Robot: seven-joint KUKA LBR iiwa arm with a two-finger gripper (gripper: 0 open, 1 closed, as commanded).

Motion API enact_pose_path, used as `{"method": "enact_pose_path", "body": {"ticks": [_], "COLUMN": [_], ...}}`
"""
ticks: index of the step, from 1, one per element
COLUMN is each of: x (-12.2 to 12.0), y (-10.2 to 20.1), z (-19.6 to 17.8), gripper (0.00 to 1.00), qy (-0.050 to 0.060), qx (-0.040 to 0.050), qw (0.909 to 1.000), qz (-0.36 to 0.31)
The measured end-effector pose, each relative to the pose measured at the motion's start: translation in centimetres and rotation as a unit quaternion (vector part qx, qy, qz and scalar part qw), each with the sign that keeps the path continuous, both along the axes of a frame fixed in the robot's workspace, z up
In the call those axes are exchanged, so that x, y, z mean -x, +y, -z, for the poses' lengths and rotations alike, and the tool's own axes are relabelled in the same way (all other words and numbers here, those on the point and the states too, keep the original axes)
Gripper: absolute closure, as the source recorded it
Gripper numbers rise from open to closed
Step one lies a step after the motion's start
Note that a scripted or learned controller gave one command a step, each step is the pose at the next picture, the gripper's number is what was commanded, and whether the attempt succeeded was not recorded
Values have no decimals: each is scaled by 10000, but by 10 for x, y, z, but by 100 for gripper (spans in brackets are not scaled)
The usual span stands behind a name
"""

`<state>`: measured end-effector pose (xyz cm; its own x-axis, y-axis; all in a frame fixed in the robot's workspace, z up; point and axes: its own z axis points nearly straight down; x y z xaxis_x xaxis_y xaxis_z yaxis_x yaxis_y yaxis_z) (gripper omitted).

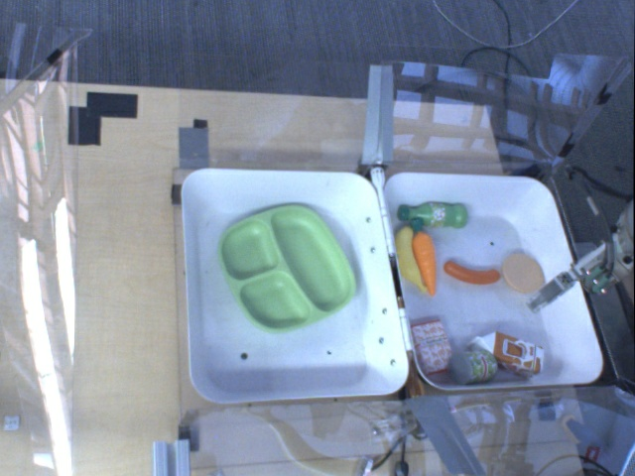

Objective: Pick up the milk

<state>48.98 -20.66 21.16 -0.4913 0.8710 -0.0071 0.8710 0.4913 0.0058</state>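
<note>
The milk [517,353] is a small white and orange carton lying on its side in the front right corner of the right bin [556,216]. My gripper [556,289] reaches in from the right edge and hangs over the bin's right side, next to a round tan cookie [522,273]. It sits behind the milk and a little to its right, apart from it, and nothing shows in its grasp.
The right bin also holds a green bottle [434,214], a banana [405,254], a carrot [425,261], a sausage [472,274], a pink packet [431,345] and a grey-green can [474,365] touching the milk. The left bin [208,355] holds a green divided plate [288,265].
</note>
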Motion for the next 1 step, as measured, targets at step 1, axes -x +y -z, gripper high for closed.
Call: {"method": "enact_pose_path", "body": {"ticks": [1], "x": [-11], "y": [22], "z": [36], "gripper": [0], "qy": [23], "qx": [-8], "qw": [9943], "qz": [-1065]}}
